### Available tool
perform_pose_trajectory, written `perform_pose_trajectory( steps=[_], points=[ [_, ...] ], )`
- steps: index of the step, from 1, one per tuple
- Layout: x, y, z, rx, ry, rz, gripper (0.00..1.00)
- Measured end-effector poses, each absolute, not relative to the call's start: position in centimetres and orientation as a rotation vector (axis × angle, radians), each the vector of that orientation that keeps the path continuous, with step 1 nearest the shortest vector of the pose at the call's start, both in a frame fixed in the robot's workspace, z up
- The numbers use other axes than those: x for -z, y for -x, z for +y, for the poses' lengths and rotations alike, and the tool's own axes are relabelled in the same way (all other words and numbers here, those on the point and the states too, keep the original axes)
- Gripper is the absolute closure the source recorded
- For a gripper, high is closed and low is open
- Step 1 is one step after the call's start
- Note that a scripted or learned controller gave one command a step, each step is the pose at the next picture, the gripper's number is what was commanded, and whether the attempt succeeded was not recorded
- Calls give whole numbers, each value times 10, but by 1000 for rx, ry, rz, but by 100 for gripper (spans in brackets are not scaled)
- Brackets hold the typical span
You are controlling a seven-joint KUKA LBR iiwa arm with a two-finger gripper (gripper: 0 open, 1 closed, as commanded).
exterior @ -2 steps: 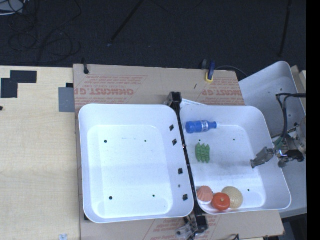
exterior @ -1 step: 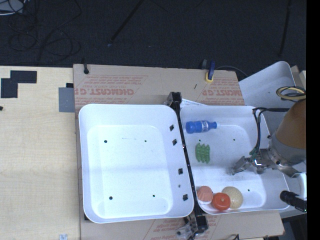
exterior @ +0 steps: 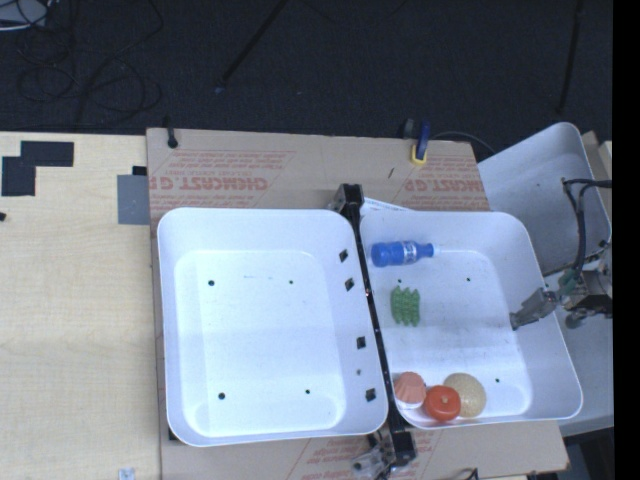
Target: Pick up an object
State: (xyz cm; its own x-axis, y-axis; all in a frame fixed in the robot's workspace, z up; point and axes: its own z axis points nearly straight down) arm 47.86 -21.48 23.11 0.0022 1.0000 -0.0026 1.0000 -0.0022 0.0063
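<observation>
Red lettering printed on the cardboard sheet (exterior: 300, 163) under the bins, upside down, partly legible, apparently "CHEMCAST GP", repeated twice

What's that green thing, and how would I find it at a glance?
Look in the right bin, near the divider. Below the blue bottle lies a small green ridged piece, alone mid-bin. It is the sole green item; the others are blue, red or pale.
</observation>
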Motion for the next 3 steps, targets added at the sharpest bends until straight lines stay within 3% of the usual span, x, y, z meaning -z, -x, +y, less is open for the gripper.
perform_pose_trajectory(
  steps=[1, 2, 3],
  points=[
    [-81, -513, -212, 0, -2218, 2225, 0],
    [-99, -513, -214, 0, -2226, 2219, 100],
    [-165, -482, -214, 0, -2225, 2217, 100]
  ],
)
